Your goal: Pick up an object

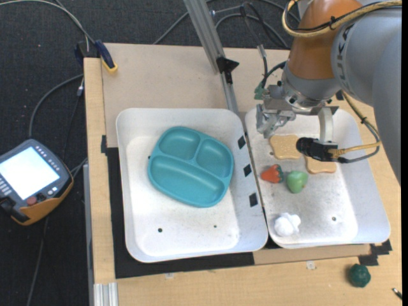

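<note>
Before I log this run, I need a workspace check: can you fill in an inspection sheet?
Surface: bench bears left bin and right bin.
Job's things: toast pieces, strawberry, green fruit, white object in right bin.
Clutter: teal divided plate in left bin; dark green ball on bench.
Gripper: above toast.
Cables: several on floor.
Surroundings: handheld pendant on floor.

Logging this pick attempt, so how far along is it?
Done: the arm has brought the tool over the right bin, just above the tan toast piece. In hand: nothing visible. Left: the grasp and lift; the strawberry, green fruit and white object lie in the bin.
</note>
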Robot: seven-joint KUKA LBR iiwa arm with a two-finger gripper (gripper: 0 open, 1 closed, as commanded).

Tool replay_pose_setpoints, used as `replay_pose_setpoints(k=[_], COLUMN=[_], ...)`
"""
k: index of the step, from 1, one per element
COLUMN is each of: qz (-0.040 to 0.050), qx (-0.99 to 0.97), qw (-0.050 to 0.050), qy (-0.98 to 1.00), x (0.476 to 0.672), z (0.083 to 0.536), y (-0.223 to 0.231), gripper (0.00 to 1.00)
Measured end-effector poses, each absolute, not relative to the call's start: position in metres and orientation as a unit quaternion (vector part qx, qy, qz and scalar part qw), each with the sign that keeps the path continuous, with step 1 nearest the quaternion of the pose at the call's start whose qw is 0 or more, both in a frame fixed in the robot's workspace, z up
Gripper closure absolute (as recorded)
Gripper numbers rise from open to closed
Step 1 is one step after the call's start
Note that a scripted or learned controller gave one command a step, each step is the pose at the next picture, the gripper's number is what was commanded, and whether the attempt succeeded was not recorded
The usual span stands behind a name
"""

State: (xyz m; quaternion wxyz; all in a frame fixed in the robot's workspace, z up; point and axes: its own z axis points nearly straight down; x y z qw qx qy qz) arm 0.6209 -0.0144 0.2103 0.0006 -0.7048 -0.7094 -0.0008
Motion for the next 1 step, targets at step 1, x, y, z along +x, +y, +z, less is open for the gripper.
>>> replay_pose_setpoints(k=[1], qz=[-0.0018], qx=[-0.705], qw=[0.0], qy=[-0.71], x=[0.6398], z=[0.2114], y=[0.0431], gripper=[1.0])
